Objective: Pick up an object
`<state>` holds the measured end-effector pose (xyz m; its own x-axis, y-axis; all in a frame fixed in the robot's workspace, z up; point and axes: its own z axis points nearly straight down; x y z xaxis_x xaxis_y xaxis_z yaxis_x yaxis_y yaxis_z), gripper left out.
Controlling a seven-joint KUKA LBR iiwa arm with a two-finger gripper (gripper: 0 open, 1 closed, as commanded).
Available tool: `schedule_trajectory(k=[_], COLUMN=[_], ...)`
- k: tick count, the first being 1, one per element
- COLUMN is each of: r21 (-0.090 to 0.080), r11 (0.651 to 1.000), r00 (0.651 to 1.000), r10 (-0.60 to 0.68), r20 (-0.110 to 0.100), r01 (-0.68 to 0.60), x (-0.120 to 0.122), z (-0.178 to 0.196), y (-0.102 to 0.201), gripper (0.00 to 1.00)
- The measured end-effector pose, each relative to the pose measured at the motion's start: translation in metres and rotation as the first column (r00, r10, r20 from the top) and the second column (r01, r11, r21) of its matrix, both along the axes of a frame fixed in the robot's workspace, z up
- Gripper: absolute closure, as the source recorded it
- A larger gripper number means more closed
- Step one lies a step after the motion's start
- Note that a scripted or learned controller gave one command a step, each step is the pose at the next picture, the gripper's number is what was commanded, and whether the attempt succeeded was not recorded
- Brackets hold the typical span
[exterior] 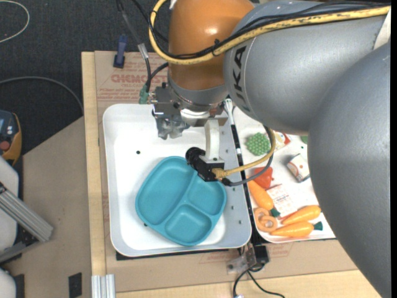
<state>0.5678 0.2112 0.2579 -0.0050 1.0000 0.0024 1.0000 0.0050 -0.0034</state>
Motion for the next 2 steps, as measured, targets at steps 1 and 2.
schedule_trajectory(k=[1, 2], r21=[0.007, -0.001], r11=[1.0, 1.0], r00=[1.0, 1.0], r10=[-0.001, -0.001], r20=[0.022, 0.007], r01=[0.0, 0.001], x=[-0.029, -0.0286], z=[0.2135, 0.2131], y=[0.0143, 0.0144], gripper=[1.0, 1.0])
